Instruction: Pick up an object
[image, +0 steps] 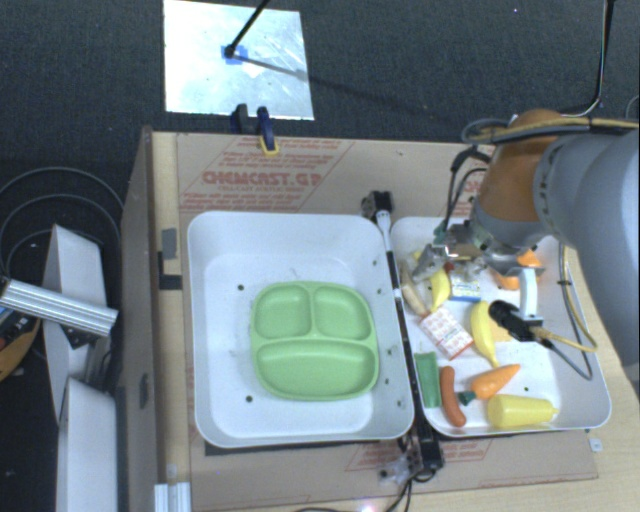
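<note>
The gripper (437, 262) is lowered into the right bin (585, 400), just beside a banana (440, 288); its finger state cannot be told.

Two bins sit side by side on the bench. The left bin (215, 300) holds a tray (314, 337) near its middle. The right bin (590, 400) holds a banana (483, 331), a carrot (494, 381) before it, and a sausage (452, 396) left of the carrot.
</note>
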